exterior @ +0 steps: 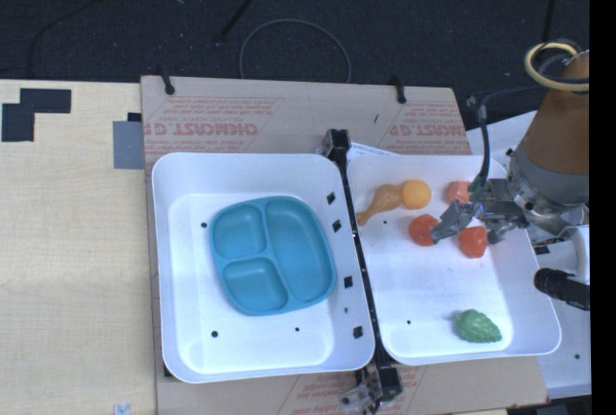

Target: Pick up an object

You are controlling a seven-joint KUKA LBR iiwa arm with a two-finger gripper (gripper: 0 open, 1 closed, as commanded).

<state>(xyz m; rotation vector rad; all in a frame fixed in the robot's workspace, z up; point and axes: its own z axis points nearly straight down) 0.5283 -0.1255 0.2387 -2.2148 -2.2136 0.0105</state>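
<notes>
In the right bin (433,307) lie a red-orange ball (423,230), a second red piece (473,242), an orange ball (416,194) beside a tan pear-shaped piece (381,202), a salmon piece (457,192) at the back, and a green leafy lump (477,326) near the front. My gripper (466,220) hangs low over the bin's back right. Its fingers are spread, one fingertip (446,228) next to the red-orange ball, the other by the second red piece. Nothing is held between them.
The left bin (183,259) holds a blue divided plate (272,253). A black divider (351,259) runs between the bins. The arm's orange band (563,129) rises at the right edge. Cardboard (289,119) lies under both bins.
</notes>
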